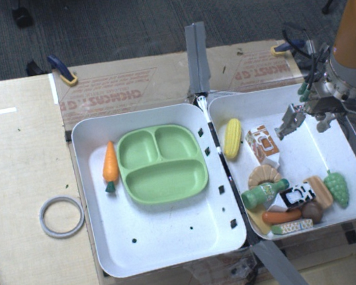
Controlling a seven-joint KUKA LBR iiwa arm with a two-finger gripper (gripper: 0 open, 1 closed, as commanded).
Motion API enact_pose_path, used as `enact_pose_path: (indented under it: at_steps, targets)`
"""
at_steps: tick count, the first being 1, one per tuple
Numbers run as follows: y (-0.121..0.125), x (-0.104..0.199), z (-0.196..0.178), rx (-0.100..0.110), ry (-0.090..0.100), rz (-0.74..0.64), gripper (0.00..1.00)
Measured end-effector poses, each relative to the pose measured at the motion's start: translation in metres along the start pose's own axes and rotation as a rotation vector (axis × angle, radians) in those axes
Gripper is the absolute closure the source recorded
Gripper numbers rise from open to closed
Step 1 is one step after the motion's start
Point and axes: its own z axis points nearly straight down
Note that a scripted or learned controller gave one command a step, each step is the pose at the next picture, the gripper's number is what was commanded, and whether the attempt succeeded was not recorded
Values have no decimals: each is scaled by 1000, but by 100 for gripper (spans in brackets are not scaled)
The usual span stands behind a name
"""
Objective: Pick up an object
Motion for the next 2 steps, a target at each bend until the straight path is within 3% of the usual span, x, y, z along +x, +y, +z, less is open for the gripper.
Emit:
enact_pose_path:
  at_steps: [1, 2]
  targets:
    - [59, 13, 93, 2, 1, -187, 0]
    - [84, -16, 192, -2, 0, -240, 0]
